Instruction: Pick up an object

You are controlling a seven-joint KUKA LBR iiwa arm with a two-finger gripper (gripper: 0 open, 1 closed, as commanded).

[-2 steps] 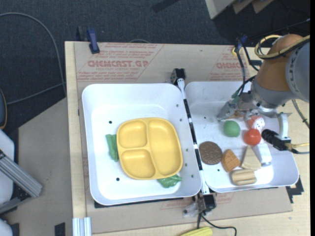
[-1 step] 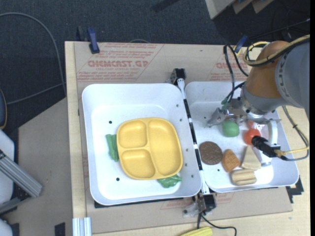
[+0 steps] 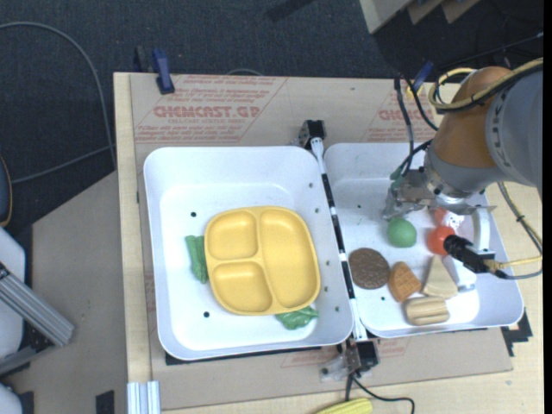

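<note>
Plastic makes up most of what lies here: 2 shallow white bins with rounded corners sit side by side on a brown cardboard sheet printed with red lettering. The left bin [image 3: 164,231] holds a glossy yellow plate [image 3: 261,259], a rounded rectangle moulded into 3 compartments. A green leafy piece [image 3: 197,257] pokes out from under its left edge and another green piece [image 3: 297,319] shows at its lower right corner.

The right bin [image 3: 362,166] carries the toy food. A smooth green ball [image 3: 401,232] lies near the middle, a flat dark brown round cookie [image 3: 369,267] rests lower left of it, and a textured orange-brown piece [image 3: 403,281] sits just beside the cookie. A pale tan, loaf-shaped piece [image 3: 426,310] lies near the bin's front wall, with a light beige wedge [image 3: 440,279] above it. A small red-orange object [image 3: 442,239] sits to the right of the ball, partly hidden by a black part.

The grey arm with its orange band comes in from the right, and the gripper [image 3: 407,202] hangs over the right bin, just above the green ball and very near it. Whether its claw is spread or pressed together cannot be told; the metal parts blur together from this angle.
</note>
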